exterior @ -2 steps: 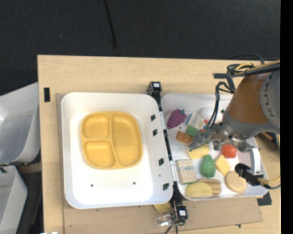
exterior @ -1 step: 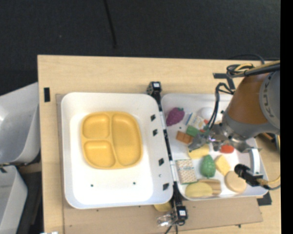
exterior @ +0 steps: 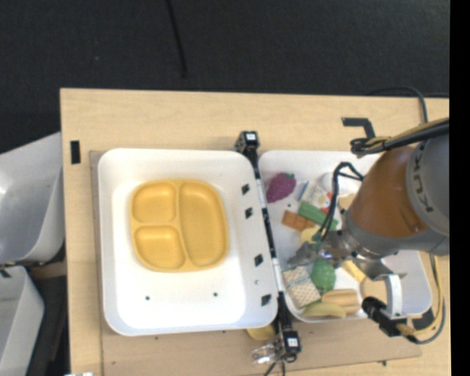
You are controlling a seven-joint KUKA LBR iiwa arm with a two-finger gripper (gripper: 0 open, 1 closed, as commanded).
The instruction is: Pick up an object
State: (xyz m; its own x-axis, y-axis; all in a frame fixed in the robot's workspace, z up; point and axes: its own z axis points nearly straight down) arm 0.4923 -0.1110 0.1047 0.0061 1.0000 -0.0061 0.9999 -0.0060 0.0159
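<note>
The gripper [exterior: 319, 255] is low in the right bin [exterior: 423, 266], right down among the heap of small objects, and whether its jaws stand wide or narrow cannot be told, since the wrist and the metal parts cover them from above. Directly under and touching the jaws, as far as the view allows, lies a green round object [exterior: 324, 276], the likeliest thing to be picked; nothing shows it actually between them, so the grasp may well close on air or only nudge it. Just below that lie a patterned grey-and-white block [exterior: 301, 291] and a pale tan piece [exterior: 337, 302], packed close enough that a closing jaw could catch an edge of either, jam, or drag two things up together and drop one. Just above the jaws sit an orange piece [exterior: 296, 221] and a green stick [exterior: 314, 212], which the arm's wrist could sweep aside on the way up. Farther up from the jaws a purple fruit-like object [exterior: 281, 186] rests near the bin's upper left corner, out of harm's way. Well to the left of the jaws, across the divider, the left bin [exterior: 117, 296] holds a yellow divided tray [exterior: 178, 225], which plays no part in the risk here.
</note>
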